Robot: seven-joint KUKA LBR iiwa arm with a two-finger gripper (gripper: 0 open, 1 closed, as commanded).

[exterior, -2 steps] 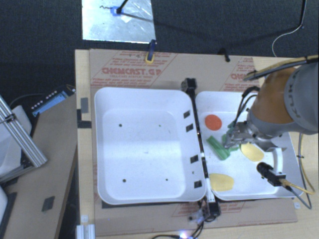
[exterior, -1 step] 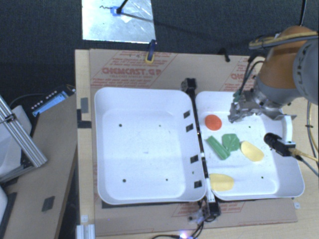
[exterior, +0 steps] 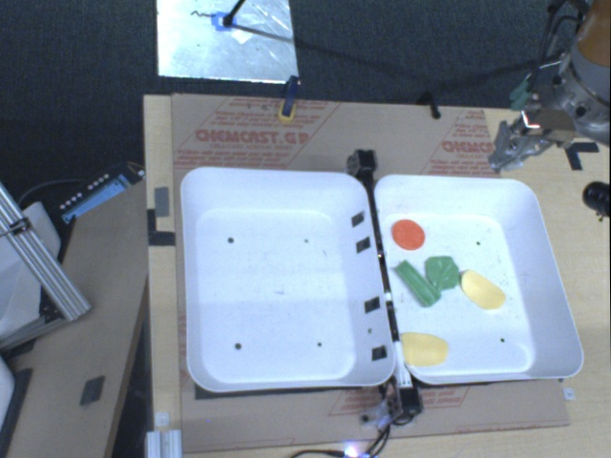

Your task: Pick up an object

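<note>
Gripper sits upper right of frame, past the top right corner of the right bin, over the cardboard. Can't tell its state at this size and angle; nothing seen held. Grey arm enters from the right edge above it.

Task objects all lie in the right bin, centre-right of frame, well apart from the gripper. Orange disc toward the bin's upper left. Below it a green stick lying diagonal, touching or just beside a green leafy piece. Yellow oval just right of the green piece. Second yellow piece in the lower left corner of that bin, against the divider wall.

Handling guess: they look like small plastic toy food, so light, stiff, smooth, a bit slippery. Orange disc is flat, hard to pinch from above. Green stick looks the best pick, grip across its narrow width at the middle, though the leafy piece crowds one side. Yellow oval sits freer, grip across its short axis. Corner yellow piece is risky, wall blocks a finger.

Left bin is centre-left of frame.

Writing: red print on the cardboard sheet under the bins reads "CHEMCAST GP", upper left of the bins, repeated upper right, partly cut. Shiny foil square at top left, no readable text.
</note>
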